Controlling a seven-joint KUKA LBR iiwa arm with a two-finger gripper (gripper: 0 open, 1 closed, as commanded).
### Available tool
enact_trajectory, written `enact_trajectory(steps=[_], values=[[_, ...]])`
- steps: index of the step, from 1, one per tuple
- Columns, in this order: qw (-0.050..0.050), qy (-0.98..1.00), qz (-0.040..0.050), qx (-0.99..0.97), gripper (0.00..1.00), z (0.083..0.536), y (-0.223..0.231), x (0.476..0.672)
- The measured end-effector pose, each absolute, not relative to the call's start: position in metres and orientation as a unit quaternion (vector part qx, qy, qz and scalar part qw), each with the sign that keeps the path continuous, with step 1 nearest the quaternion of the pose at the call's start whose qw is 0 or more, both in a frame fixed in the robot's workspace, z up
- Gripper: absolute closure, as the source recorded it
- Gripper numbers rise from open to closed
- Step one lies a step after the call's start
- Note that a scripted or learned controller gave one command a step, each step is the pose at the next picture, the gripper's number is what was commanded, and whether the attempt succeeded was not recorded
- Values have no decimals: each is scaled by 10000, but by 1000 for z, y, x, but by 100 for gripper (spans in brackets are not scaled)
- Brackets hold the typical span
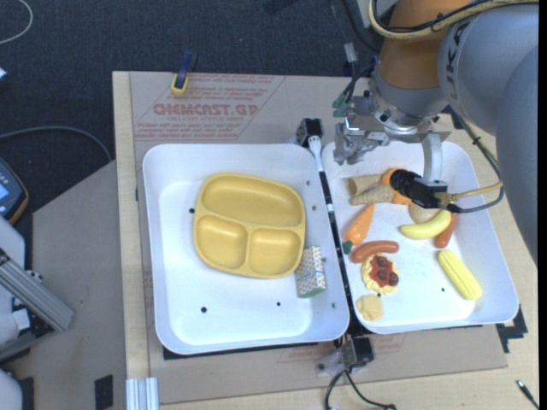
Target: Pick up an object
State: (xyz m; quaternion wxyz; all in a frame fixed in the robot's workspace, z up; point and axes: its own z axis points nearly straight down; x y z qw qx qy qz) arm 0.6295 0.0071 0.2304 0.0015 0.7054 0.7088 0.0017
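The right bin [491,301] holds toy foods: a beige cone [367,190], an orange carrot [361,222], a red sausage [374,249], a small pizza [380,273], a pale cookie [369,307], a banana [427,226] and a corn cob [459,273]. My gripper [355,152] hangs over that bin's far left corner, just above and behind the cone. I see nothing held in it. The arm's wrist hides the bin's far edge.
The left bin [171,306] carries a yellow divided plate [249,225] and a green-and-beige sponge [311,272] near the shared wall. A cardboard sheet [214,105] lies behind the bins. The grey arm covers the upper right.
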Motion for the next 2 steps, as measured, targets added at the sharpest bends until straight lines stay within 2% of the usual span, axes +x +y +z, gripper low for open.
enact_trajectory(steps=[2], values=[[-7,7072,-9,7070,100,232,17,625]])
